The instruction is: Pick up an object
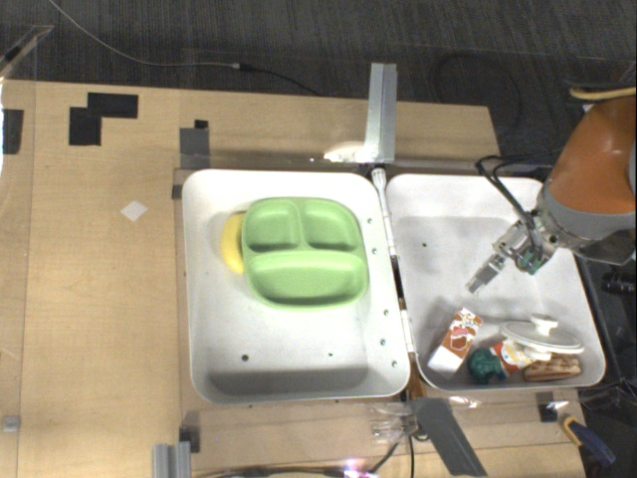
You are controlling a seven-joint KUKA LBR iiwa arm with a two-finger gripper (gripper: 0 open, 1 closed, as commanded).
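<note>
Camera view, carton [458, 339] long axis tilted upper-right, end effector [481, 279] above, grip state unclear

Green divided tray [303, 251]: smooth matt plastic. White bins [289, 366]: smooth, slightly glossy plastic. Tabletop [90, 307]: pale matt wood. Divider post [381, 113]: brushed metal.

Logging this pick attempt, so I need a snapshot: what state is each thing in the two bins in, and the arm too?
green divided plate: lying flat in the left bin, compartments up.
yellow object: beside the plate's left edge, partly hidden under it.
small carton: tilted on its side, right bin near corner.
dark green object: resting beside the carton.
white lid-like piece: lying atop the clutter.
gripper: above bare bin floor, carrying nothing.
</note>
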